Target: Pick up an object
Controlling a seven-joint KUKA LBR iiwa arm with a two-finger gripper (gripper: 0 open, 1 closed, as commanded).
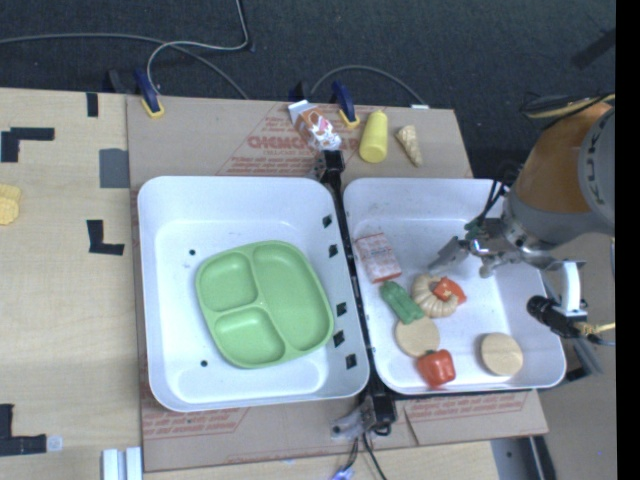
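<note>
You see the gripper [447,258] inside the right bin [520,213], fingers [442,260] released and grasping nothing. The shell-shaped toy [440,295] lies just beside them, toward the tabletop's front edge.

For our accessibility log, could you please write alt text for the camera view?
A grey robot arm reaches from the right into the right white bin, its gripper above a small pile of toy food. The left white bin holds a green divided plate.
</note>
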